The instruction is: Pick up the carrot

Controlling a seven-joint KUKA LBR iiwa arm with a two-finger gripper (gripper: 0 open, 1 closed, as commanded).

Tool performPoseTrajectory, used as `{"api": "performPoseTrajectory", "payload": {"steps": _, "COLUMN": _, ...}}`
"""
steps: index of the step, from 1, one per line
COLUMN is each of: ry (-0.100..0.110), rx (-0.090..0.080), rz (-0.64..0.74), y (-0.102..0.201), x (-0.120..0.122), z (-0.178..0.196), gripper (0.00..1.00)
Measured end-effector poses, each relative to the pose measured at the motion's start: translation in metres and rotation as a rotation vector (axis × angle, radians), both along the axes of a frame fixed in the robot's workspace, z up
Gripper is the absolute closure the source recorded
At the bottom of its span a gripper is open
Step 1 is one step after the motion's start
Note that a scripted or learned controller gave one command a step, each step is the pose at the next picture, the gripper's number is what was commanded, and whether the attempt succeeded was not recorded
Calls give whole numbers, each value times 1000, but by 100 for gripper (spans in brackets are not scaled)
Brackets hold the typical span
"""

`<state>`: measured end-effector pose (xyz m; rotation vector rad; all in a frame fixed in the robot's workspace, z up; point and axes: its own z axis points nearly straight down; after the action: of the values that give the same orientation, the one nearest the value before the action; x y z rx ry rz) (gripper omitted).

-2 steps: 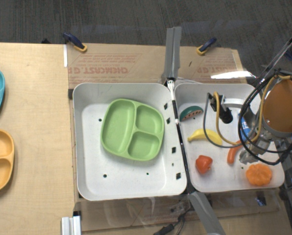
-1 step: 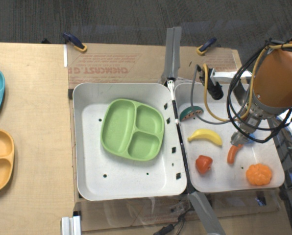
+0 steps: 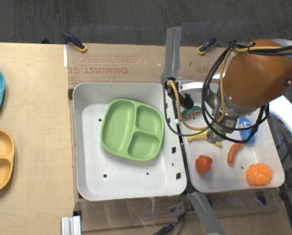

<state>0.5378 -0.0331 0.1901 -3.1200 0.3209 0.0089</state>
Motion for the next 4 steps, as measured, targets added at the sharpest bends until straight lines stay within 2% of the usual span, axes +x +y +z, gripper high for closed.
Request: {"api": "performPoseTrajectory", "payload": {"steps": 4, "ry": 10, "rx": 20, "rz": -23, "y": 6, "x": 2, "z": 31, "gripper": 100}}
